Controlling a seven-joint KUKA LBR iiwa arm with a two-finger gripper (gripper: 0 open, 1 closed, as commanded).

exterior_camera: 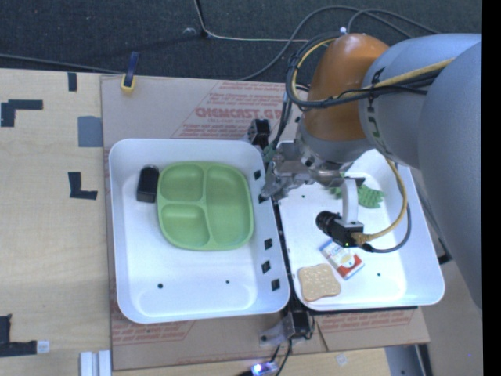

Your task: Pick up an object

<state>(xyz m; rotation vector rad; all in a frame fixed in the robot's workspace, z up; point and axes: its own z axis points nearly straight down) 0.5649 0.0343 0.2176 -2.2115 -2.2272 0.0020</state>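
The arm [391,92] is covering the right bin's [423,288] far part and most of a green object [369,198]; the gripper's fingers are lying hidden.

The bench [47,233] has a pale wood-grain top with a few dark marks at its left side. A brown cardboard sheet [203,108] with red print lies flat on it, and both white bins sit on that sheet, touching side by side. The left bin [129,288] holds a green divided plate [206,206] with a small black block [147,184] just beside its left edge. The right bin [419,284] holds a toast slice [318,282], a small carton [344,258] and a green item [369,198]
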